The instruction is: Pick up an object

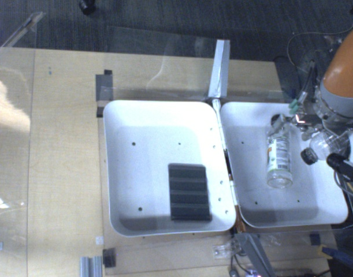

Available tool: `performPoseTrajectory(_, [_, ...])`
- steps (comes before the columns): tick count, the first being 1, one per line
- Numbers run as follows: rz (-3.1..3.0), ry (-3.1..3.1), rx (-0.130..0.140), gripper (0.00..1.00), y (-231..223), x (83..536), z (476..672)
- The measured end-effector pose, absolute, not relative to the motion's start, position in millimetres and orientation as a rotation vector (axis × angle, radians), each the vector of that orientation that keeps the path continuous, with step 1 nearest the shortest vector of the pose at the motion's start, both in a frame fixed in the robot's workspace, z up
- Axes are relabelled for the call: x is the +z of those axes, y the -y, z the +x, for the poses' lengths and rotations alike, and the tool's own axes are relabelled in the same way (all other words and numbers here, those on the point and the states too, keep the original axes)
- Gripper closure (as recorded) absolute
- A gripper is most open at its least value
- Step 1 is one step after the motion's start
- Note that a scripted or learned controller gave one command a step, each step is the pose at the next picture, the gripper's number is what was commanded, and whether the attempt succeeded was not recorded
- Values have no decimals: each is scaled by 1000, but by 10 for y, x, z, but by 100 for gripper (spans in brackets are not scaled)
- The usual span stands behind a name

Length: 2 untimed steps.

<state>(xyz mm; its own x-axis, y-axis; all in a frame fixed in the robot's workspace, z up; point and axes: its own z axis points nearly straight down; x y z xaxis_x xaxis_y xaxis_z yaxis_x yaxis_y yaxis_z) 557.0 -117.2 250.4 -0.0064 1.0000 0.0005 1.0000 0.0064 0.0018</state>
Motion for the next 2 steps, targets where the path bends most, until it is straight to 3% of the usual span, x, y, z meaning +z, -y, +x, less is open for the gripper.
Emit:
performPoseTrajectory(1, [2060,-2367,6,0,911,2476,6052])
performPoseTrajectory(2, [2033,-2394,3,0,1249,1645,5674])
